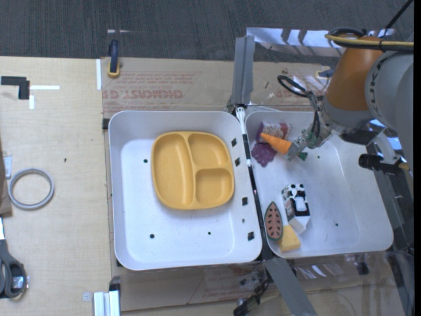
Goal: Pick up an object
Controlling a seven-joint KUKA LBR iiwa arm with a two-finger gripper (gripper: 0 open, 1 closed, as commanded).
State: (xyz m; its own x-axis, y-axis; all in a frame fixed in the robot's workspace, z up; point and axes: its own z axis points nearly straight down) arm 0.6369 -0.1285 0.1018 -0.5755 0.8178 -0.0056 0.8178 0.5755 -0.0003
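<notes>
Cheese wedge (290, 239) sits nearest, untouched. My gripper (304, 145) is low beside the carrot (275, 142) — probably my target. Can't tell its opening or any hold.

setting: robotics lab bench
evidence: kuka arm (368, 78) over two white bins (131, 196), plywood benchtop (52, 124), tape roll (29, 188), loose cables (293, 84), dark carpet (164, 5)

Yellow plate (193, 170); orange carrot (276, 142); purple toy (263, 153); white bins (131, 242).
</notes>
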